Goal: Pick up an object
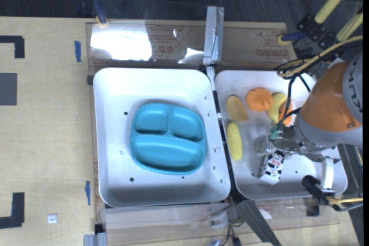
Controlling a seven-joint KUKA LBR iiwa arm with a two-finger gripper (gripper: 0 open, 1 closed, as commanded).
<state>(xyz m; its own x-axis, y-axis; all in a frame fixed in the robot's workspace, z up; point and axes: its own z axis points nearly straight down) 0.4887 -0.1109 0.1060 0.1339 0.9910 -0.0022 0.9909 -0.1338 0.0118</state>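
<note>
- A light wooden tabletop (40, 124) is carrying two shallow white bins side by side; the left white bin (109, 89) is holding a blue three-compartment plastic tray (169, 137), lying near its middle and well apart from the arm.
- The right white bin (248, 178) is holding all the loose pieces. Going rightward from its left wall: a yellow corn cob toy (234, 141) is lying with its long axis running from the far side toward the near side, just beside the wall; a pale yellow rounded piece (236, 107) is sitting just beyond the cob's far end; an orange rounded piece (259, 99) is resting further right; a yellow-green piece (277, 106) is touching it or nearly so, partly hidden by the arm.
- A small white object with black and red markings (272, 167) is lying toward the near side of the right bin, its long axis tilted slightly off upright in the view.
- The end effector (277, 144) is hanging on the grey arm with its orange band (334, 103), directly over the far end of that white object; whether its fingers are released or clenched cannot be told from this slant.
- Judging by position, the white marked object is the nearest candidate: it is lying just below and toward the near side of the end effector, while the corn cob is sitting to the left, further off.
</note>
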